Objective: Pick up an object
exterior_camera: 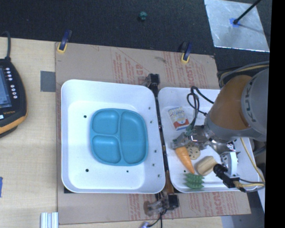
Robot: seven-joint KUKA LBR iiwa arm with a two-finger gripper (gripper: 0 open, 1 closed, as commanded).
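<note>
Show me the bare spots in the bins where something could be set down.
Left bin: a bare white margin runs all round the blue plate. Right bin: bare only along the far edge above the packet; the near half is crowded with carrot, cookie, bread and arm.

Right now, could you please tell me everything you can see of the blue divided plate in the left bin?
The blue divided plate is a light blue tray with rounded corners, plastic by its look. Raised ridges split it into three compartments: two smaller ones on the left, one above the other, and one long one down the right. It lies flat and upright on the floor of the left white bin, roughly centred, apart from the bin's walls. Nothing lies in it, and nothing but the bin touches it.
</note>
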